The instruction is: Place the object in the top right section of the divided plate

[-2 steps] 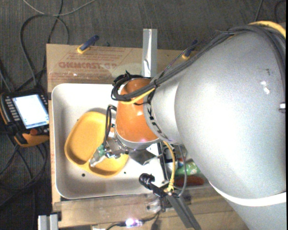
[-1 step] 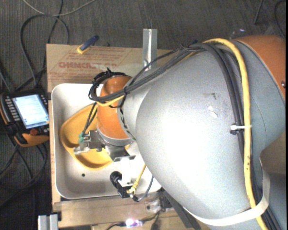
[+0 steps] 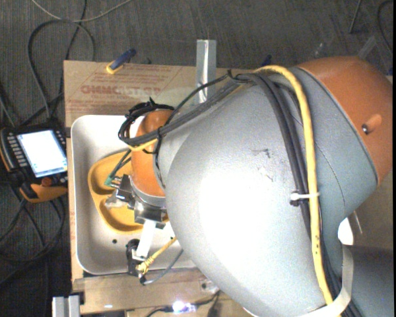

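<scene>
- Claw (image 3: 128, 194) sits low over the yellow plate in the left bin, under the orange wrist; whether it is open or closed, or has hold of anything, I cannot tell from this slant.
- One arm (image 3: 251, 190), grey and bulky, reaches in from the right and covers most of the bench.
- One brown board (image 3: 145, 84) with faded red print lies under the top of the bin.
- One white bin (image 3: 92, 246), shallow, bare along its lower left corner.
- One divided plate (image 3: 96, 177), yellow, lying in the bin; the wrist hides most of it, so its sections cannot be told apart.
- One handheld pendant (image 3: 39, 154) with a lit screen rests on the floor, left of the bin.
- One small blue-and-yellow piece (image 3: 121, 59) lies at the board's top edge.
- The object itself is hidden (if it is anywhere near, it is beneath the wrist, at the plate). My guess is something small and light enough for a plate section; best pinched across its narrow middle, gently, in case it is slick or soft.
</scene>
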You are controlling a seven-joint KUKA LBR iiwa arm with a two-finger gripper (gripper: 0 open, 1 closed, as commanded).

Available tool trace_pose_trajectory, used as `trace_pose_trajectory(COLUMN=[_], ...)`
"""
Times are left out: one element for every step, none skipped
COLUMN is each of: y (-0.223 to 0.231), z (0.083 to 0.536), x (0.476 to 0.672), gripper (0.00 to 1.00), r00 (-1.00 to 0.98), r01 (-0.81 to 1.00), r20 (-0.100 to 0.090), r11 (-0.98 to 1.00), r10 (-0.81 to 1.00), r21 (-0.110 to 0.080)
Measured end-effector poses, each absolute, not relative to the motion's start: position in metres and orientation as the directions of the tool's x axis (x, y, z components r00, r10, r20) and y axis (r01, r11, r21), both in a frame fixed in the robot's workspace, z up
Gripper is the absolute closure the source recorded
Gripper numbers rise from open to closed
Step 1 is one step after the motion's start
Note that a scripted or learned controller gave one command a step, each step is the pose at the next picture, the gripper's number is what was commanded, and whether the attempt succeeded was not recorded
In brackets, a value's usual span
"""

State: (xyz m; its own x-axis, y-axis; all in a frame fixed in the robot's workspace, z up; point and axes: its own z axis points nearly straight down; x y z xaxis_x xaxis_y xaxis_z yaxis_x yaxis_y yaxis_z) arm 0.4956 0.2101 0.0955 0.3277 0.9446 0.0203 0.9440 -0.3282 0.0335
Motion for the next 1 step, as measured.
trace_pose_trajectory(y=[0.1769], z=[0.0925], x=[0.5310], gripper=[0.00], r00=[0.547], r01=[0.837], r20=[0.018], r11=[-0.547], r10=[0.837], r21=[-0.003])
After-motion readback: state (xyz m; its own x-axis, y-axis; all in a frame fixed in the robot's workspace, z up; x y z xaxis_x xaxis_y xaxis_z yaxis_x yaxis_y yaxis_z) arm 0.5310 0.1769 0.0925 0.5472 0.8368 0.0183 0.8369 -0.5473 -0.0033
